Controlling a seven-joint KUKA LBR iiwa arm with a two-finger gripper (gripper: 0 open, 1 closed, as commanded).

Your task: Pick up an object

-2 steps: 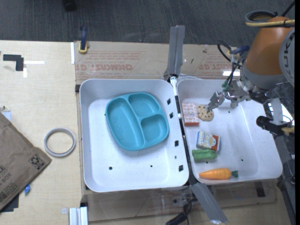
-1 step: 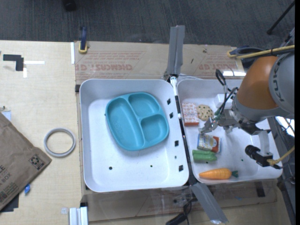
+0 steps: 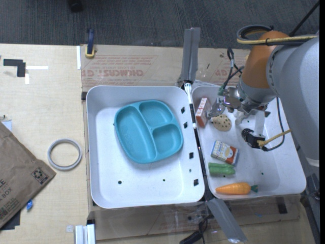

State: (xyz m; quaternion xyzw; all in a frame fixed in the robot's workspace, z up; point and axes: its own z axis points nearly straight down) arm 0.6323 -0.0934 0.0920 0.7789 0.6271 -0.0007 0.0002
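Note:
The right bin (image 3: pixel 284 179) holds several small items. A red and white carton (image 3: pixel 202 112) stands by its left wall. A tan speckled cookie (image 3: pixel 221 122) lies beside it. Nearer the front are a small orange and white box (image 3: pixel 224 152), a green vegetable (image 3: pixel 222 170) and an orange carrot (image 3: pixel 234 188). My gripper (image 3: pixel 222 109) hangs low at the back of this bin, just above the cookie and right of the carton. The wrist body and its cables hide its tips.
In the left bin (image 3: pixel 101 177) lies a blue divided plate (image 3: pixel 149 131). A grey tape ring (image 3: pixel 64 153) and a brown cardboard box (image 3: pixel 18 177) rest on the bench to the left. A black cable loop (image 3: pixel 254 138) dangles beneath the wrist.

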